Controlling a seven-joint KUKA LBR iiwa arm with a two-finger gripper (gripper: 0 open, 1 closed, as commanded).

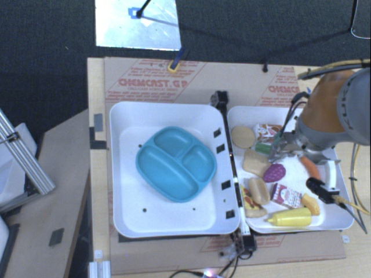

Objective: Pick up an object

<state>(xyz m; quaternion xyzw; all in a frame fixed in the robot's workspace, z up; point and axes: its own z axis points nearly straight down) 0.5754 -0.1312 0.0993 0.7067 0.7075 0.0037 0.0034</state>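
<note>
Where the left bin (122,213) sits, a blue divided plate (175,163) lies near its middle. In the right bin (346,222), a round cracker (243,136) lies by the top left corner, a yellow mustard bottle (288,217) along the bottom edge. The gripper (280,148) hovers over a green item (264,148) near the upper middle; its jaw state I cannot tell.

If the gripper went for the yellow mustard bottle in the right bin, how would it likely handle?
The yellow mustard bottle lies on its side and looks rounded, so it may roll when nudged. It looks like smooth plastic, probably light and slippery. The bin wall beside it could stop it.
</note>
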